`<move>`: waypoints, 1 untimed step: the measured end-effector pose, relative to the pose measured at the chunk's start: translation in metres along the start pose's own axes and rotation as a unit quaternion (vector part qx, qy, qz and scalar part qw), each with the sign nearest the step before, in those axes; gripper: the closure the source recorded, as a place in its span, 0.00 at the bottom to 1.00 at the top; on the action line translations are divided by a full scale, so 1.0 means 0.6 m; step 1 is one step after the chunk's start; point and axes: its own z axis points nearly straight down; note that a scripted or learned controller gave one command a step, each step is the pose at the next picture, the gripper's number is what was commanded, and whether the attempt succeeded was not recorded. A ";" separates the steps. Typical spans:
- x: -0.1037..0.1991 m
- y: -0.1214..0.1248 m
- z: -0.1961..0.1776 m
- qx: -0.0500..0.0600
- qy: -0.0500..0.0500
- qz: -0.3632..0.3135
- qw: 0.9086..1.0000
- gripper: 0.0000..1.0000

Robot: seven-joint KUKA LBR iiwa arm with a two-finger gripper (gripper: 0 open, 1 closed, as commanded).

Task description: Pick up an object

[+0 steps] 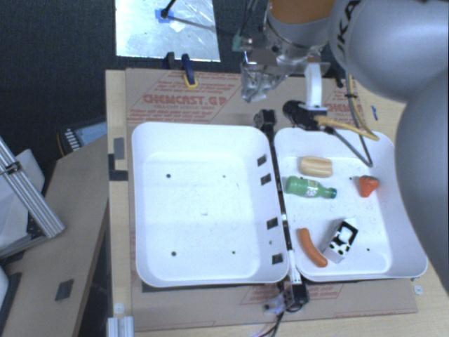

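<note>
The right bin (403,255) holds five small things. Near its far edge lies a bread roll (316,166), long axis running left to right. Just nearer than it, close to the divider between the bins, a green bottle (309,187) lies on its side — cap toward the right, base toward the divider, a pale label round its middle too small to read. Toward the right edge sits a strawberry (367,184), red with a green top that points to the far side. In the near half a sausage (311,247) lies slantwise, one end toward the far-left, the other toward the near-right; just beside it is a black-and-white carton (342,241), tilted, its long axis running from near-left to far-right (its print cannot be read).

The gripper (255,84) hangs beyond the far edge of the bins, over the cardboard sheet (175,100), well apart from every object. Whether its fingers are apart or together cannot be told — they blur into one shiny mass.

The cardboard reads "CHEMCAST" in red. The grey arm (393,41) shows the letters "KU". The left bin (151,209) sits beside the right one.
</note>
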 end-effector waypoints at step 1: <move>0.000 0.010 0.055 0.000 0.000 0.001 1.000 1.00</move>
